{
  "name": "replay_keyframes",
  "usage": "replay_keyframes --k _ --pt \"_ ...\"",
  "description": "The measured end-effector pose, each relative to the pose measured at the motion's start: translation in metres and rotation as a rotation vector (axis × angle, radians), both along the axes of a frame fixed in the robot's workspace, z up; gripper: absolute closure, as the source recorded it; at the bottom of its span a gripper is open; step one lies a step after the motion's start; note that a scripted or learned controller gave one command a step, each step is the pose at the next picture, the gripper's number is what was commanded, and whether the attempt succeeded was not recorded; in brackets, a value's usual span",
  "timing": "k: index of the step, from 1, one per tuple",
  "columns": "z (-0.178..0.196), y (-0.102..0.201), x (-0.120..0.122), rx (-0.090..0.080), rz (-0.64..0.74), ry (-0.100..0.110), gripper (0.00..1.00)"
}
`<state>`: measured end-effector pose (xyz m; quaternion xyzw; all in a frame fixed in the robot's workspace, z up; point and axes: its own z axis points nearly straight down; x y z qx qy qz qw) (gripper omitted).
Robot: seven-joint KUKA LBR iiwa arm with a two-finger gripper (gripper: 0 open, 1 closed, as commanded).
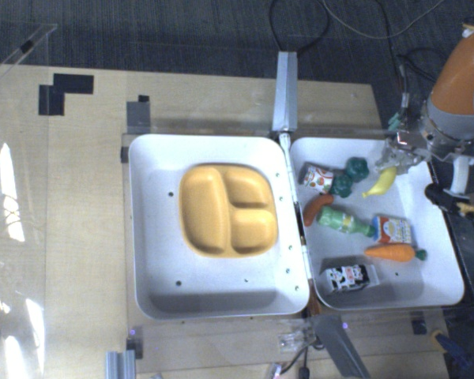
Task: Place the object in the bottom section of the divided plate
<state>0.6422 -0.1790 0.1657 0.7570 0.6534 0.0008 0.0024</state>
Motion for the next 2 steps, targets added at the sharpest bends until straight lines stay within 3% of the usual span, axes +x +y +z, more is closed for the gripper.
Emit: replay_keyframes --k 1,2 --pt "-0.035 0.069 -0.011 -0.011 0.116 -0.015 1.00" --pt "-0.060 0.084 -0.095 0.003 0.202 0.001 1.00"
